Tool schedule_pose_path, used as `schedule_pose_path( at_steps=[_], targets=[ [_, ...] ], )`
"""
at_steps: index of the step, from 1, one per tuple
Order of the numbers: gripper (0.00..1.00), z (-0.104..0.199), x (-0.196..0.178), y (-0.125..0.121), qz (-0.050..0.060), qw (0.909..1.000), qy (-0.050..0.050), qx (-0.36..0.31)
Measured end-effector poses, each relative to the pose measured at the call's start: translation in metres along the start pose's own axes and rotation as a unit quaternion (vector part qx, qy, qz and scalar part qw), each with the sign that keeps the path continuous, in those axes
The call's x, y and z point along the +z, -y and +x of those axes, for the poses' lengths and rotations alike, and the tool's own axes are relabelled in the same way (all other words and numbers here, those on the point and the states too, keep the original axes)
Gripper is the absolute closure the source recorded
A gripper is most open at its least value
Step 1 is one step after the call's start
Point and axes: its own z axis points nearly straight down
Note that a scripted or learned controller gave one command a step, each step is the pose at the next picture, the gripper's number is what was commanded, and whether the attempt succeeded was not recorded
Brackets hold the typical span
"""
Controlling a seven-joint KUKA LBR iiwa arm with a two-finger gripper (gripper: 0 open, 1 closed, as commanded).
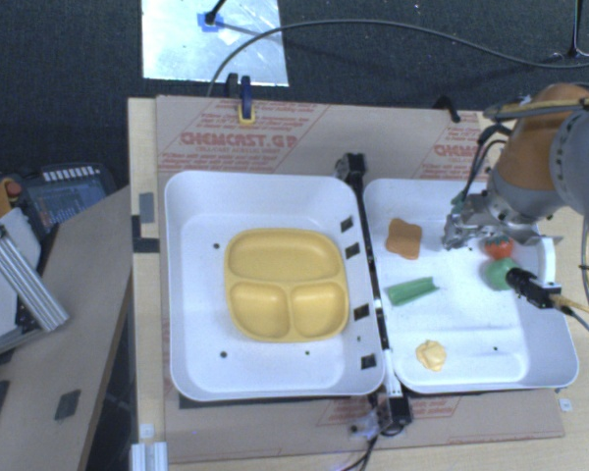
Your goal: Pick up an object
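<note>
From my remote station I see the grey arm (560,160), orange band above its wrist, reaching in from the right over the right-hand bin (471,361) on the counter (412,130). Its claw (461,232) hangs low over the bin's upper middle. I cannot tell how far the claw is parted, and I see nothing between its tips.

Several small objects lie in that bin. A brown, bread-like piece (404,238) sits just left of the claw, apart from it. A red object (499,248) and a green round object (499,273) lie close together just right of the claw, partly under the wrist hardware. A green oblong piece (410,290) lies near the bin's left wall, below the brown piece. A small yellow object (431,354) rests toward the near edge, well apart from the others.

The left-hand bin (196,263) carries a yellow three-compartment tray (285,283), lying flat in its middle. A black divider strip (363,263) runs between the two bins. A yellow-and-blue clamp (245,101) grips the far edge of the counter board.
</note>
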Motion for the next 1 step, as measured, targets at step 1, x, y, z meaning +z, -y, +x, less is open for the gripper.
schedule_pose_path(
  at_steps=[1],
  targets=[
    [1.0,0.0019,-0.0444,0.0001,0.0,1.0,0.0,0.001]
  ],
)
